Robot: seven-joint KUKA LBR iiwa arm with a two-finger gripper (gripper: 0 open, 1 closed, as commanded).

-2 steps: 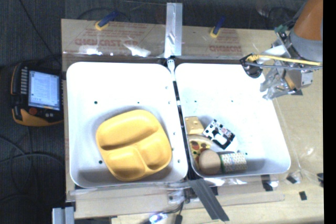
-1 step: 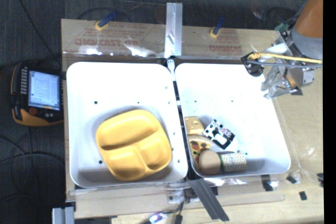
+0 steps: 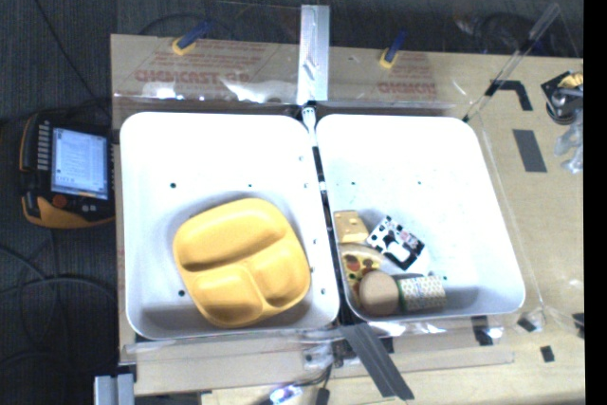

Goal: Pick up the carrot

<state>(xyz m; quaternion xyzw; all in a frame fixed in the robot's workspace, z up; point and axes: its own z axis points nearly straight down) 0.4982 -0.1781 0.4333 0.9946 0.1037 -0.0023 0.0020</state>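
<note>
Right bin (image 3: 474,204), smooth white plastic: the carrot (image 3: 357,262) looks like the small orange piece (blurry) in the near-left corner clutter. It lies between a tan block (image 3: 348,225) and a brown rounded lump (image 3: 377,293), beside a black-and-white spotted item (image 3: 396,242). Left bin (image 3: 152,166) holds a glossy yellow divided tray (image 3: 242,261).
</note>
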